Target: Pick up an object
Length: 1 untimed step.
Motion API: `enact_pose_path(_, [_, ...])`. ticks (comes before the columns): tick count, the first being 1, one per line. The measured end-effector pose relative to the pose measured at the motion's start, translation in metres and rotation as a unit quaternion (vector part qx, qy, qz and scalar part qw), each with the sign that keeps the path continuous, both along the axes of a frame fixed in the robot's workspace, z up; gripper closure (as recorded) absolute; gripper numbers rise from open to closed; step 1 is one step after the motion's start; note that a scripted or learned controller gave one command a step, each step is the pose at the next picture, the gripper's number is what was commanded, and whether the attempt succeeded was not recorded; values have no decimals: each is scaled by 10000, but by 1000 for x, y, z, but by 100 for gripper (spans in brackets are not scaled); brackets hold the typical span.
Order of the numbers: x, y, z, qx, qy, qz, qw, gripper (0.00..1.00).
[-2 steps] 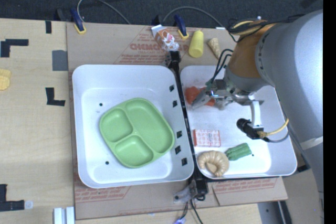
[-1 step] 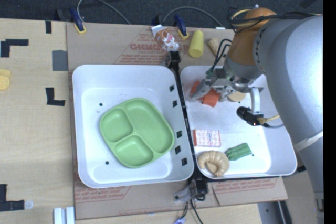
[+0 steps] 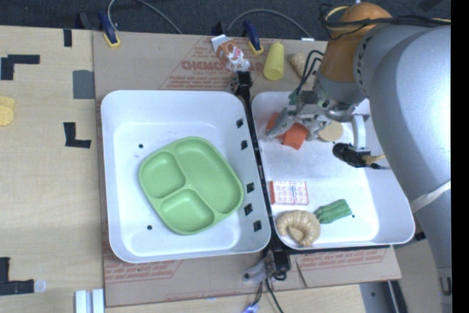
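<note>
tray [image 3: 190, 185] in left bin [image 3: 121, 121] | croissant [image 3: 297, 226] in right bin [image 3: 381, 220]

Two white bins [image 3: 117, 157]; one green divided plate [image 3: 190, 183]; one croissant [image 3: 298, 226]; one green toy [image 3: 333, 212]; one red-printed card [image 3: 289, 193]; one orange block [image 3: 294, 136]; one yellow bottle [image 3: 273, 60]

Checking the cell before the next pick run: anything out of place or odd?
Two things lie outside the bins on the cardboard behind them: a yellow object and a small red-and-white packet. Inside the bins, the green tray sits askew. Nothing looks spilled or damaged.
</note>
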State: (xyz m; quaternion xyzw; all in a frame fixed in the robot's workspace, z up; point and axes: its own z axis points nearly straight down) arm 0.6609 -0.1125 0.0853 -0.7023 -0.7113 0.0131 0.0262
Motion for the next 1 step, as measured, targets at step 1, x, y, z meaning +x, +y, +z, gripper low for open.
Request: enact_pose_path(1, [1,6,1,-13,-42,-18,10000,0])
